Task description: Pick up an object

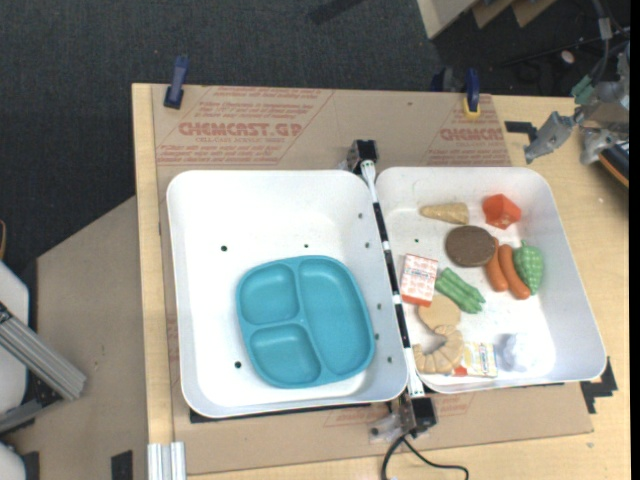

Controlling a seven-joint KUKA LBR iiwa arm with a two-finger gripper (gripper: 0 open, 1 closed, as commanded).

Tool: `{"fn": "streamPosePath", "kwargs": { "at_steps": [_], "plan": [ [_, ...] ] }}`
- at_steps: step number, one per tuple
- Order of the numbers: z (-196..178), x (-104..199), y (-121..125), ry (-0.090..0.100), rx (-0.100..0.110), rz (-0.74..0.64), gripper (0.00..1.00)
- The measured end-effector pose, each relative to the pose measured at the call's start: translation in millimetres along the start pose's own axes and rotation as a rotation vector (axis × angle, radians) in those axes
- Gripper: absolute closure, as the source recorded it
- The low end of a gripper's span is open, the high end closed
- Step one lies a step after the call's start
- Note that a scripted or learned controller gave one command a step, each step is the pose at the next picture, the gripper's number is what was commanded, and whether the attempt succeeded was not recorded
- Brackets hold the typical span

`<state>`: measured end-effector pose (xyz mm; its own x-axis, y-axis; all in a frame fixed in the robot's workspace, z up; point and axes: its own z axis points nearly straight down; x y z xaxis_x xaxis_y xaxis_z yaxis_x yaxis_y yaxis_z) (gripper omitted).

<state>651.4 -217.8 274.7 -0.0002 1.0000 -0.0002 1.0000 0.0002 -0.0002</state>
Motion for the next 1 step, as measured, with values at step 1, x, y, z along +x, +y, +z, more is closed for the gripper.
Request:
{"fn": "streamPosePath", "kwargs": {
  "at_steps": [1],
  "plan": [
    [148.5, 18.1, 12.5, 0.005, 0.012, -0.002, 0.00]
  ]
}}
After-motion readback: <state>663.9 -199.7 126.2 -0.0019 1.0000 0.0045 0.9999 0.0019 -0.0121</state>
